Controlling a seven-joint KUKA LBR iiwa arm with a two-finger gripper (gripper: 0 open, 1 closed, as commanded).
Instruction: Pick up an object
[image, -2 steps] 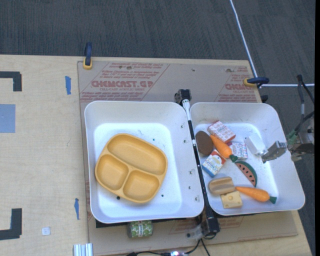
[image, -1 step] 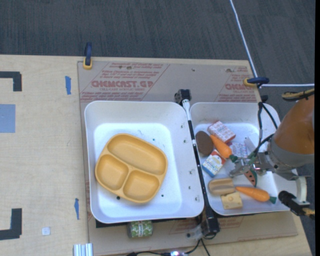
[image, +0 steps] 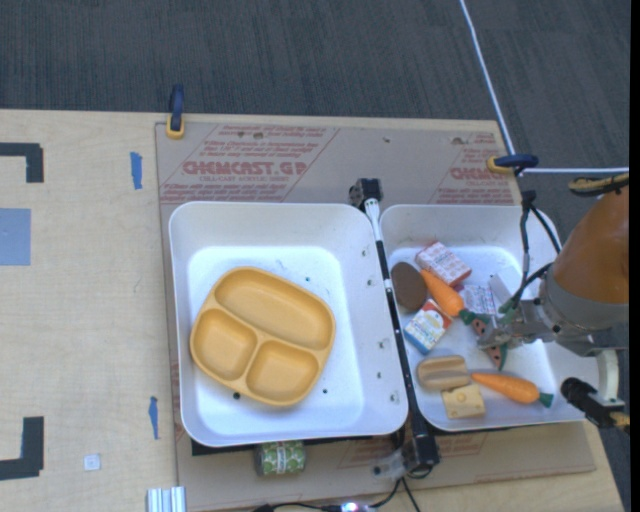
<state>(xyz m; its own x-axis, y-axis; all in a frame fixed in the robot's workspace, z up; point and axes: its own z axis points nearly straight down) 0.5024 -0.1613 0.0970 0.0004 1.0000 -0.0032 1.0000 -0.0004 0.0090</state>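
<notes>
- I see the arm (image: 600, 270) reaching in over the right edge of the right bin (image: 400, 225), its pincer (image: 500, 335) low inside the bin near the middle.
- I cannot tell how the pincer stands; its tip is a dark blur against the clutter.
- Just beside the tip lie a carrot (image: 443, 293), toward the bin's left wall, and a crumpled wrapper (image: 482, 297).
- A second carrot (image: 510, 387) lies near the bin's front edge, beside a hot dog bun (image: 442, 372) and a yellow block (image: 463, 402).
- A small carton (image: 426, 326), a brown disc (image: 408, 286) and a red-and-white box (image: 443, 263) sit toward the left and back.
- The left bin (image: 190, 225) holds a yellow divided plate (image: 262, 335).
- A green can (image: 281, 458) lies on the table at the left bin's front edge.
</notes>
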